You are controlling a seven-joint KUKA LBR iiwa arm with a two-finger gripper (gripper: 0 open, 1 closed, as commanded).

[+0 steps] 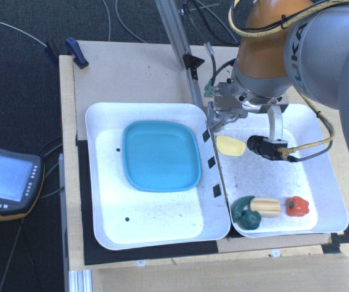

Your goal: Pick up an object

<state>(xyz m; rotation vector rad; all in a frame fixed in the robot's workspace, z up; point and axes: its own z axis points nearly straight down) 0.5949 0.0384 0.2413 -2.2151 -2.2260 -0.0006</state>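
Pale yellow rounded plastic toy lay in right white bin, just below gripper — fingers' state: cannot tell. Likely light, stiff, slick — best pinched across narrow middle.

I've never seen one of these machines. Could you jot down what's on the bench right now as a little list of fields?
left bin: holds a blue plate
right bin: holds the small things
yellow piece: near the divider, at the far side of the right bin
green toy: near edge of the right bin
wooden peg: touching the green toy
red toy: just right of the peg
arm: reaches in from the right, above the right bin
gripper: hanging close to the yellow piece
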